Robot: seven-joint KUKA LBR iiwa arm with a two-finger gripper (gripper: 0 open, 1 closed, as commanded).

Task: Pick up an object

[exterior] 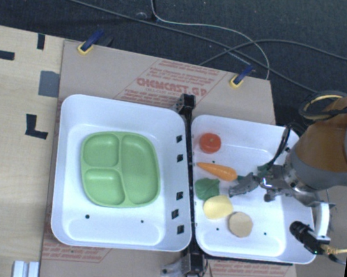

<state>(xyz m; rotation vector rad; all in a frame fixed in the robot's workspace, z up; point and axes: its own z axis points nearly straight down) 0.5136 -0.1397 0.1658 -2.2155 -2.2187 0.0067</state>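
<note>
The gripper (243,189) hangs low over the right bin (235,244), its dark fingers pointing toward that bin's left half. Whether they stand apart or together cannot be told from this slanted view, and nothing shows between them.

Nearest the tip lies the carrot (216,171), just beside it and lying flat, long axis across the bin. It looks like a toy food piece, so it is probably light, stiff and smooth-skinned. A hold across its thicker middle, fingers either side of the narrow width, seems safest, since the tapered end would likely slip out. It is orange, slim and pointed at its left end.

Below it a green leafy piece (207,188) touches a pale yellow round piece (217,207), with a tan disc (240,224) just beside that. A red-orange round piece (210,142) sits near the back wall. These crowd close together, so a descent between them risks nudging neighbours.

The left bin (74,113) holds a green divided plate (120,168).
</note>
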